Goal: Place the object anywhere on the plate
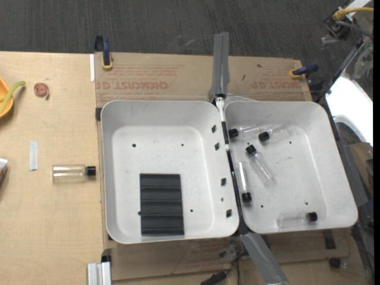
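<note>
- Plate: we take the dark ribbed rectangle on the floor of the left bin to be the target; it lies flat, toward the near wall.
- Objects: clear vials with black caps lie in the right bin. We count one by the dividing wall, one tilted mid-bin, one near the far wall, and one by the near wall.
- Stray item: another vial rests on the surface, left of both bins.
- End effector: we cannot tell its state from this view.
- Step in hand, by our judgement: a pick has yet to be made.
- Handling note: we favour the tilted mid-bin vial, well apart from the walls; grip across its body and release low over the ribs so it does not roll.
</note>
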Motion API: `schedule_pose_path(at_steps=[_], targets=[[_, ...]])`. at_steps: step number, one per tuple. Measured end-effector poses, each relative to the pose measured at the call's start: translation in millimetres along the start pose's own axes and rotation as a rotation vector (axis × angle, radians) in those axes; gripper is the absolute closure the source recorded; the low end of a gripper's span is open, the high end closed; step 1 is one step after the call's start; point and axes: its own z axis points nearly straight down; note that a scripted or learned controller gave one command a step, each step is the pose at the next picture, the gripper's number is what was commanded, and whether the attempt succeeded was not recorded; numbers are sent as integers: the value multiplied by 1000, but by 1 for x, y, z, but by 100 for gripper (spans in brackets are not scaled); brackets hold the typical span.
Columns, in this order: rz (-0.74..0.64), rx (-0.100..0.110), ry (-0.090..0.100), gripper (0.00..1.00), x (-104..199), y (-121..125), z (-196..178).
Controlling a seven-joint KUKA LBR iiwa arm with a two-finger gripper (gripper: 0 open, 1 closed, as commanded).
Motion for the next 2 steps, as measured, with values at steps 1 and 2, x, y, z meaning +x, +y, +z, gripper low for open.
schedule_pose_path(at_steps=[1,2], targets=[[293,0,2,0,-75,40,-1],[254,0,2,0,-143,43,-1]])
